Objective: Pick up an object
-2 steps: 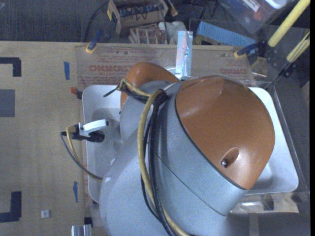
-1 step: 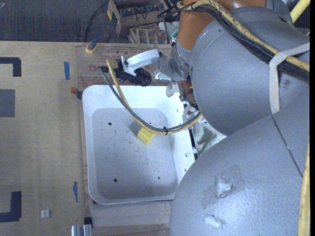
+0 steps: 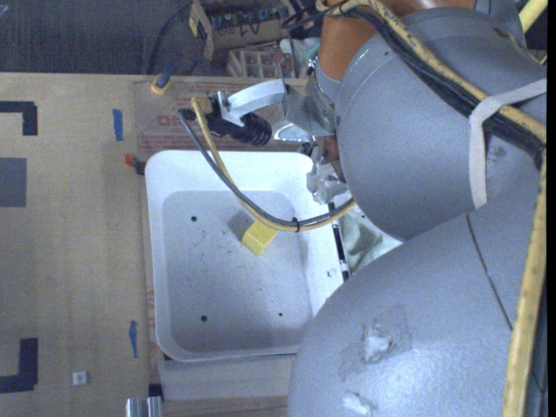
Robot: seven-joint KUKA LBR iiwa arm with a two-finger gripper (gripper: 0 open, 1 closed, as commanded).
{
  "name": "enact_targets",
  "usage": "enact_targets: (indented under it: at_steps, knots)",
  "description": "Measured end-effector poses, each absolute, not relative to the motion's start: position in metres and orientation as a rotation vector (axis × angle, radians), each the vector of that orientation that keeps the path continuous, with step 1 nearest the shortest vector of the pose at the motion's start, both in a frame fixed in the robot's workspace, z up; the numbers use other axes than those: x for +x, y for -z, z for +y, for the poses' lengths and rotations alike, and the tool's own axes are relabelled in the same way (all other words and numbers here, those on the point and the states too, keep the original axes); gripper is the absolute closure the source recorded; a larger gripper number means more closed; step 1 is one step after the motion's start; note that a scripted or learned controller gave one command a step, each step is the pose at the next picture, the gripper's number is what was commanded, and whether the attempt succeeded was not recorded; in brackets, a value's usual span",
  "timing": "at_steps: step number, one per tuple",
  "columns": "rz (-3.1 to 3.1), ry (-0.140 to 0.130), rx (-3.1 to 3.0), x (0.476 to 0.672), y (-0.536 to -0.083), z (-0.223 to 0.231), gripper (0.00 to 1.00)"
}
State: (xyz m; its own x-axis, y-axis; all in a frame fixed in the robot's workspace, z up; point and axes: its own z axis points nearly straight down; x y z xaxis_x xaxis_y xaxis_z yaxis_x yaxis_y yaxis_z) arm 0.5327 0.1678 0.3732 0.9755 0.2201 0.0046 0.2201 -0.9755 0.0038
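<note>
The shallow white plastic bin (image 3: 165,233) at centre frame has a mostly bare floor, open across its left and lower parts. A small yellow block (image 3: 258,238) lies near the floor's upper right. A black-and-yellow cable (image 3: 228,181) arcs over the bin's upper right. The bulky grey arm (image 3: 434,189) covers the frame's right half, blocking access there.

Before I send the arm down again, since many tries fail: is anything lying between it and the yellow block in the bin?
One thing crosses near it: the yellow cable hanging from the arm sweeps over the bin and passes right beside the yellow block. The bin floor around the block is otherwise bare. The arm hides the bin's right side.
</note>
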Motion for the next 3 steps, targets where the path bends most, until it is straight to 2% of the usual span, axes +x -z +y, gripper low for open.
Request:
enact_targets:
  at_steps: [1,2,3]
  knots:
    - [0.314,0.002,3.125,0.479,-0.295,0.221,1.00]
    - [0.970,0.010,2.988,0.478,-0.241,0.225,1.00]
    - [1.396,-0.008,2.818,0.481,-0.091,0.226,1.00]
